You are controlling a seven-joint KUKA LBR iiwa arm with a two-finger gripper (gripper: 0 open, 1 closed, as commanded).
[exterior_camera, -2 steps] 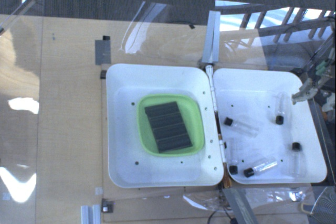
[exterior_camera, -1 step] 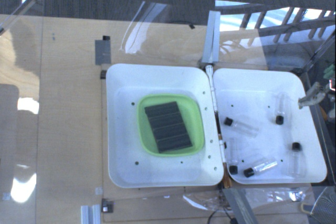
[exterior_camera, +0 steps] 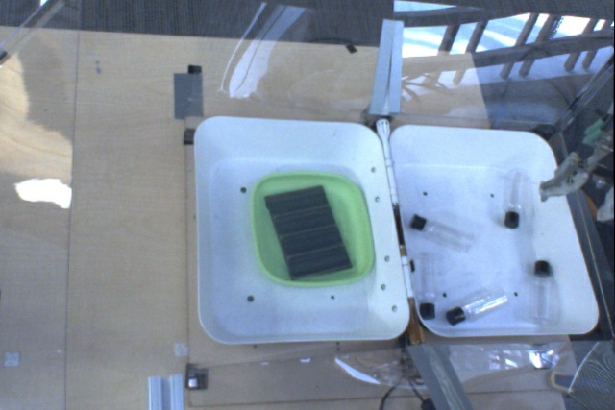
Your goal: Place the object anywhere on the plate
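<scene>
Two bins (exterior_camera: 221,302), green plate (exterior_camera: 264,254), vials (exterior_camera: 442,231)

Two white bins (exterior_camera: 221,302) on bench (exterior_camera: 106,206)

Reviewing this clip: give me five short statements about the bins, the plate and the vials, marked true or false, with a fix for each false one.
1. The green plate sits in the left bin. True.
2. A dark ridged block lies on the plate. True.
3. The clear vials, such as this vial, lie in the left bin. False: they are scattered in the right bin.
4. The vials have white caps. False: their caps are black.
5. The claw is over the plate. False: it is at the right bin's right edge.
</scene>
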